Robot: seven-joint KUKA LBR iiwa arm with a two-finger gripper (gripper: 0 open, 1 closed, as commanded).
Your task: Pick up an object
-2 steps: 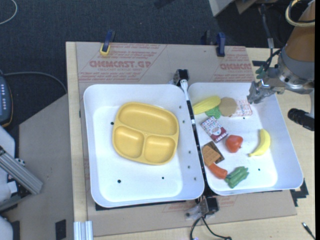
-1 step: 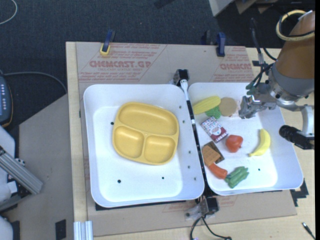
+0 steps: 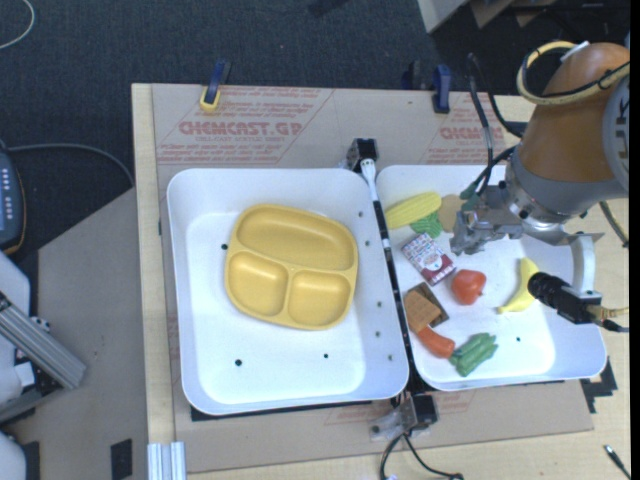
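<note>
The claw (image 3: pixel 470 236) hangs over the right bin (image 3: pixel 570 363), and whether it grips anything I cannot tell. Just at its 5 o'clock lies a small, round, glossy red tomato (image 3: pixel 468 286), beside a red-and-white packet (image 3: pixel 428 258).

Yellow tray (image 3: pixel 291 266), white bins (image 3: pixel 200 298)

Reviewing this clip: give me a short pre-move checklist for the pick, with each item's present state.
1. Gripper is over the right bin: ok.
2. Tomato lies apart from the gripper, unblocked: ok.
3. Red-and-white packet sits close under the gripper: ok.
4. Finger opening: cannot tell.
5. Something already held: cannot tell.
6. Yellow plate sits alone in the left bin, away from the arm: ok.
</note>
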